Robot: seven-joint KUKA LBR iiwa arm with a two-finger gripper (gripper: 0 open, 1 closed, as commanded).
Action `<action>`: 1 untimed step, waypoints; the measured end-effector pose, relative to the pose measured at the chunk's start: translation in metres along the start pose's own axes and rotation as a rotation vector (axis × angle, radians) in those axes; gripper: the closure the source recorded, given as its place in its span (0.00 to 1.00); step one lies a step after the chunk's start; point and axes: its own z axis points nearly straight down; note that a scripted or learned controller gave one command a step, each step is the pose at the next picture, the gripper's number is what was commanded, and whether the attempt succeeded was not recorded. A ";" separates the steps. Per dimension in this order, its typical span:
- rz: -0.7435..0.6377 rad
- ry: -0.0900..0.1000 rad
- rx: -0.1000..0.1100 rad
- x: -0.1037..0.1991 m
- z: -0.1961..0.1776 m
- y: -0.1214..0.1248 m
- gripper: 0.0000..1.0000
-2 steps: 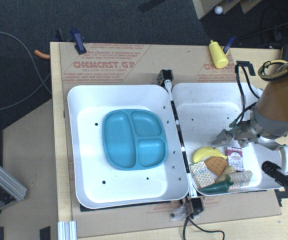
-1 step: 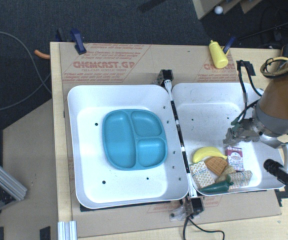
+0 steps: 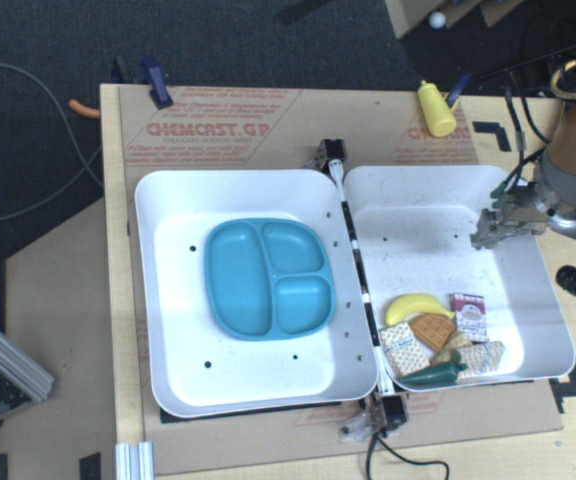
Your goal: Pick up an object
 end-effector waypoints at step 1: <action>-0.001 0.000 -0.001 0.011 -0.048 0.078 1.00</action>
